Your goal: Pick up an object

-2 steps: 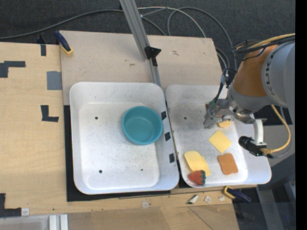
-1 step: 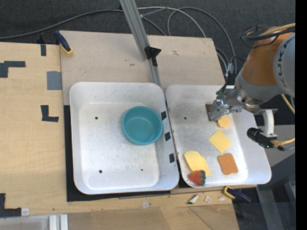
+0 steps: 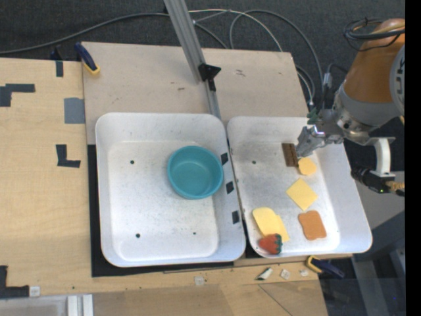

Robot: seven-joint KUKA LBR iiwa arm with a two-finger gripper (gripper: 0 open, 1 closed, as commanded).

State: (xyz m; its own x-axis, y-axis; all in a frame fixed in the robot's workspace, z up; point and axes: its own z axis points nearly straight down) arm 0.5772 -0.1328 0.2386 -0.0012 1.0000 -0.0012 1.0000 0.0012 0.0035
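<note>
The gripper (image 3: 306, 151) is down near the far edge of the right bin (image 3: 348, 242), right over a brown block (image 3: 288, 154) and a small yellow piece (image 3: 306, 167). Closer to the near edge lie a yellow slice (image 3: 302, 193), an orange piece (image 3: 312, 225) and a strawberry (image 3: 270, 243). A blue bowl (image 3: 195, 171) sits in the left bin (image 3: 118, 203)
</note>
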